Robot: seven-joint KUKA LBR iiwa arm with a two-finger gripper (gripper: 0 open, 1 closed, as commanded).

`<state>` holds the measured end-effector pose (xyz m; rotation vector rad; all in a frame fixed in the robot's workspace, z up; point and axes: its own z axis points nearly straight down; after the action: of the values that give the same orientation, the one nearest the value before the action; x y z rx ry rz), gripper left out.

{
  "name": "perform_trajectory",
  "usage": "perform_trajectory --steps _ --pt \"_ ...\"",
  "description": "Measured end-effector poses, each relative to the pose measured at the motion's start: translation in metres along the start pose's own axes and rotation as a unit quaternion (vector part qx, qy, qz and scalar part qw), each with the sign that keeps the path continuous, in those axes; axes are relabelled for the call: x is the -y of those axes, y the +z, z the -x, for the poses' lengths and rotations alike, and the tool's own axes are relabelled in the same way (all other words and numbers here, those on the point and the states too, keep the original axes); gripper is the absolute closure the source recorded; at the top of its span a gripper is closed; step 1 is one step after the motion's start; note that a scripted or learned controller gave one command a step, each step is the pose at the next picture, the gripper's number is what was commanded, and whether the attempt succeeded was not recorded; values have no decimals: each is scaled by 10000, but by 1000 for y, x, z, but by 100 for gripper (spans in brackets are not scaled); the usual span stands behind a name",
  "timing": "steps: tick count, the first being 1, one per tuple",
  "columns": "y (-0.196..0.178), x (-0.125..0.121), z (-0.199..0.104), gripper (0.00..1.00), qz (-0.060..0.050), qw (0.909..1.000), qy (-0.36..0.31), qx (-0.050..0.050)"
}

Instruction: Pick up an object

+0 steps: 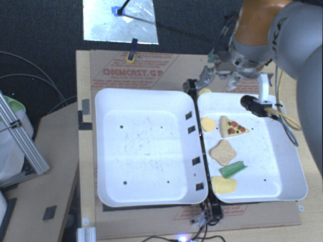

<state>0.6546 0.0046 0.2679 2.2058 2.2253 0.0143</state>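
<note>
The right bin (282, 150) holds several toy foods: a pizza slice (233, 127), a round yellow piece (207, 124), a tan cracker (223, 153), a green pepper piece (232, 169) and a yellow lump (223, 185). Another small yellow piece (204, 91) lies at the bin's far left corner. My gripper (218, 80) hangs over that far edge, above and behind the pizza slice. Its fingers stand apart with nothing between them. The small yellow piece lies just below the left finger.
The left bin (146, 145) sits beside the right one, joined at a black hinged divider (199, 145). A black cable fitting (252, 105) and yellow wires hang from the arm over the right bin's far side. A metal frame (20, 135) stands at the far left.
</note>
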Motion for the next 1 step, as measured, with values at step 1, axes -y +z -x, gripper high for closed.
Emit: perform_trajectory --steps 1 --pt "88 -7 -86 0 -69 10000 -11 -9"
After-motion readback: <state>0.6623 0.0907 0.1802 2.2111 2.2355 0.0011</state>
